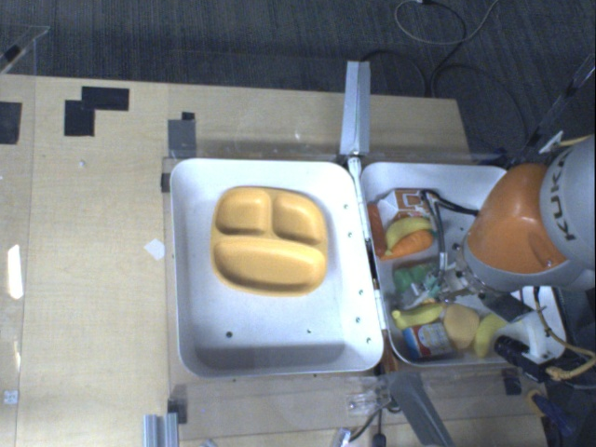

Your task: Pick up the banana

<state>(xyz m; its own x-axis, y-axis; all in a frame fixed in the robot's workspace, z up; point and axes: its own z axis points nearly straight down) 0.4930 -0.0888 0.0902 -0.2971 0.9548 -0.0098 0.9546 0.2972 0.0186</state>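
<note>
The banana (pixel 418 316) is being left lying flat among other food at about 7 o'clock in the right bin (pixel 484 169), with the gripper (pixel 445 282) being lowered just above it, jaw state honestly impossible to tell under the arm (pixel 521 226).

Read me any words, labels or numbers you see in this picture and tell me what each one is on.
"KU": large dark letters on the grey arm, cut off by the frame.
Package at the right bin's far end: print too blurred to read.
Packet at its near edge: print too blurred to read.
</note>
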